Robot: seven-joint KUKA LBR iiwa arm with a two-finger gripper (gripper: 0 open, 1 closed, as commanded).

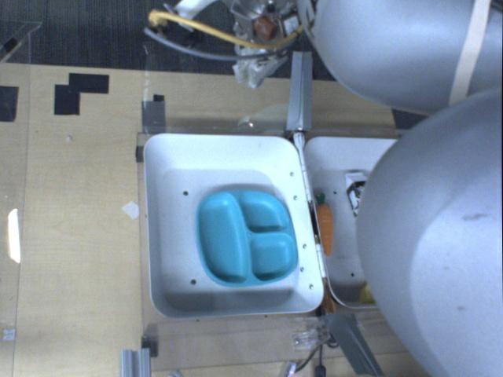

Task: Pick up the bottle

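Looming across the right side, the arm [424, 132] hides most of the right bin [338, 155]. Its gripper [253, 67] hangs beyond the bins' far edge; how its jaws stand I cannot tell. Below it, the left bin [169, 179] holds a blue tray [245, 236]. An orange carrot-like piece [324, 228] lies in the right bin; no bottle can be made out.

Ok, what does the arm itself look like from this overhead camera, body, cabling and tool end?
The arm is built of bulky, rounded grey segments with a pale band across the upper one. A yellow cable and grey hoses loop to the small metallic tool end, which has a white part.
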